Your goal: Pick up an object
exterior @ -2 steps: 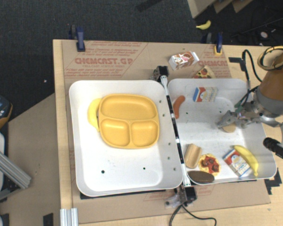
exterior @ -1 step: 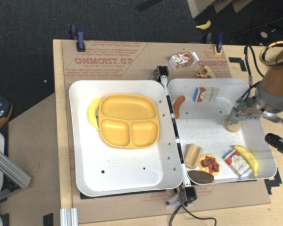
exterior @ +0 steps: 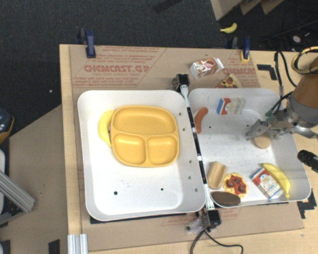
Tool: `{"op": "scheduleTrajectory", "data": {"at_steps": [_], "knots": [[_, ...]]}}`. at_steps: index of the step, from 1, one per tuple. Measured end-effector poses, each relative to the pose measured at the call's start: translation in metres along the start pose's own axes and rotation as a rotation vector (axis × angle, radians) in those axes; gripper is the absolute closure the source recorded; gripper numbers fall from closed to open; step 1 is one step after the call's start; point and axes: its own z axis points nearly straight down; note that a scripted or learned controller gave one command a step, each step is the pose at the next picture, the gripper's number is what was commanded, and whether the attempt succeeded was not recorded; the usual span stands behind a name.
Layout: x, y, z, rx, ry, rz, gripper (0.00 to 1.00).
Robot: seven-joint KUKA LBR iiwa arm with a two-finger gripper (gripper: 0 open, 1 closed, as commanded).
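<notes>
My gripper hangs low over the right bin, near its right middle, with the grey wrist and orange band behind it to the right. A small tan round piece lies right beneath the gripper, partly covered by it; I cannot tell whether they touch. Also in this bin are a red sausage, a small blue and red carton, a banana beside a red box, a pizza slice, a tan bread piece and a dark brown oval.
The left bin holds a yellow divided plate lying over a yellow round piece. Behind the right bin, on the board, lie a small carton and a toy pizza piece. Blue clamps hold the board's far edge.
</notes>
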Motion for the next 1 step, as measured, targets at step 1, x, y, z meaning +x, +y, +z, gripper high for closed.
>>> {"op": "scheduleTrajectory", "data": {"at_steps": [1], "knots": [[-0.0001, 0.0008, -0.0106, -0.003, -0.001, 0.000, 1.00]]}}
